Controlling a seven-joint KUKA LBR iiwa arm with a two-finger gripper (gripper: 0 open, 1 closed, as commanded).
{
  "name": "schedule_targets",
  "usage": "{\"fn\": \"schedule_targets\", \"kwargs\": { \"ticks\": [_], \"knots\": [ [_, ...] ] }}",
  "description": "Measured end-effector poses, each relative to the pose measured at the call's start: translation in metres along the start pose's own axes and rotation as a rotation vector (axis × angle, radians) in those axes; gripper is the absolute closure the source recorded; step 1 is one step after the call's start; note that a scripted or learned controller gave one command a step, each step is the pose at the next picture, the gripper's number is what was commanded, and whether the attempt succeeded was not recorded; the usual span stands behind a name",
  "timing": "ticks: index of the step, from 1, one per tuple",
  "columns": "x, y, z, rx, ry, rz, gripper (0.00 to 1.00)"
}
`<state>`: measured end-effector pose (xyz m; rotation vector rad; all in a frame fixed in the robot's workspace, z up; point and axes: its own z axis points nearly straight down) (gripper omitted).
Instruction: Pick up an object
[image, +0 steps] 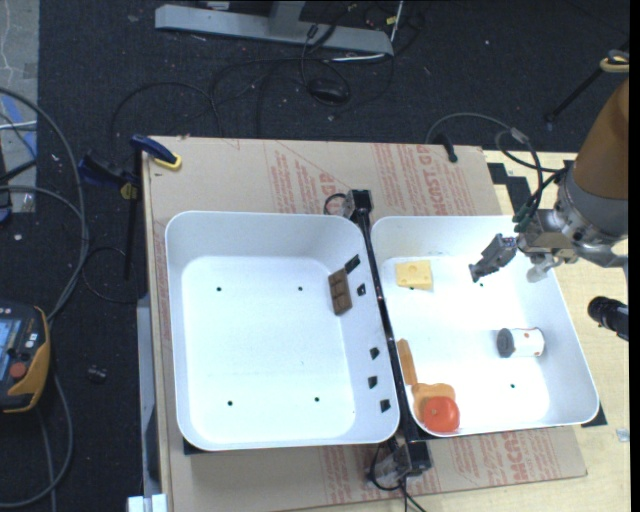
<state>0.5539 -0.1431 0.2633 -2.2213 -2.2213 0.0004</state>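
Red tomato (439, 412) on orange spatula (412, 372) nearest, right bin's (560, 345) front corner. White cylinder (521, 342) mid-bin, below gripper (491, 258). Yellow cheese (414, 275) left of gripper, apart. Finger spread: cannot tell. Brown block (341, 291) in left bin (200, 250).

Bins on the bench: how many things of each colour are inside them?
Brown: 1, chocolate bar in left bin
Yellow: 1, cheese wedge in right bin
Orange-red: 1, tomato with scoop
White and grey: 1, small cylinder
Total: 4
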Motion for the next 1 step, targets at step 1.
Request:
{"fn": "schedule_targets", "kwargs": {
  "ticks": [1],
  "knots": [
    [-0.0362,0.0661,0.0471,0.003,0.000,0.001,0.00]
  ]
}}
